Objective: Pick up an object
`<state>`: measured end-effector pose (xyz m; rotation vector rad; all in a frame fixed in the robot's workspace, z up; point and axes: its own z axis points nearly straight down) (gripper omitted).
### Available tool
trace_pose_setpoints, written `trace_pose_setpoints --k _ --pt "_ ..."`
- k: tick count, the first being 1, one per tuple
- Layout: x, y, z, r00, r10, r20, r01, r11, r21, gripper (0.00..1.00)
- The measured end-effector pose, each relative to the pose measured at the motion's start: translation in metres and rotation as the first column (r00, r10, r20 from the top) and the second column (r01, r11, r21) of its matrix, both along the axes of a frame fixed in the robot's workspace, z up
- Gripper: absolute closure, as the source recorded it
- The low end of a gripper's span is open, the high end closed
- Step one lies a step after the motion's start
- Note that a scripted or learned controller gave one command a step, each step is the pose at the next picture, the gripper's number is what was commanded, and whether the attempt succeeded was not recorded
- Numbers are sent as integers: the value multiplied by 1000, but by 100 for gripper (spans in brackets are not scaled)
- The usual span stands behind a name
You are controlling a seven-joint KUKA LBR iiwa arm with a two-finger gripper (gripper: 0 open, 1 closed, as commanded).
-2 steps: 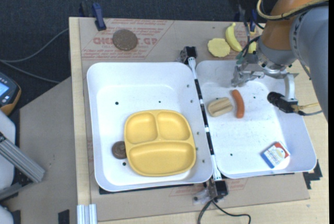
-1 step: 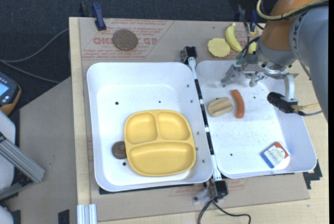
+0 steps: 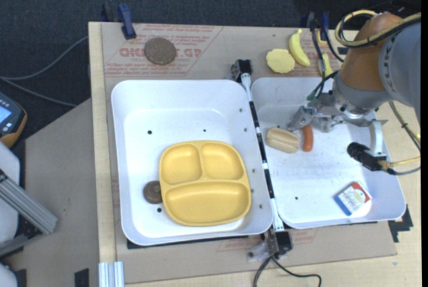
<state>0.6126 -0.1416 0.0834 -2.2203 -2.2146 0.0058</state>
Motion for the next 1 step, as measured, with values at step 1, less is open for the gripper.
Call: trace_pose_setpoints --k 1 --pt "3 1 12 1000 1 8 -1 1000 -2 100"
